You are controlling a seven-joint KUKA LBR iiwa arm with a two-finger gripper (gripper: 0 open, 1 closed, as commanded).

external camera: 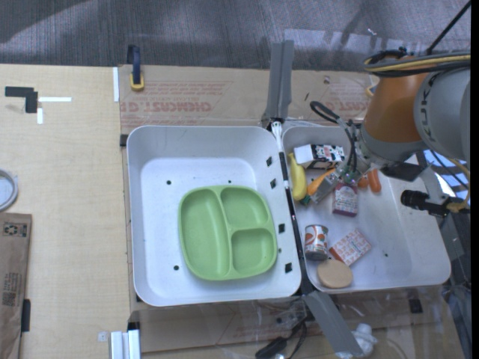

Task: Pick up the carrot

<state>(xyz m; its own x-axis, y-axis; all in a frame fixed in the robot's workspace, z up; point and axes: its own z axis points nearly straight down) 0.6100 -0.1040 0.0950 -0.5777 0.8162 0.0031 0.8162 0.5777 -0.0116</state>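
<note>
The carrot [323, 178] is an orange piece in the right bin [404, 264], just right of a yellow banana [298, 179]. My gripper [347, 173] reaches down into the back of this bin, right next to the carrot's right end and partly covering it. Another small orange bit [373, 182] shows on the gripper's far side; I cannot tell whether it belongs to the carrot. The grey arm with its orange band [397, 111] comes in from the upper right and hides the bin's back corner.
The right bin also holds a white printed box [320, 153], a dark red packet [344, 200], a can [316, 239], a red-and-white carton [350, 247] and a tan disc [334, 275]. A green divided plate [228, 232] lies in the left bin [150, 200].
</note>
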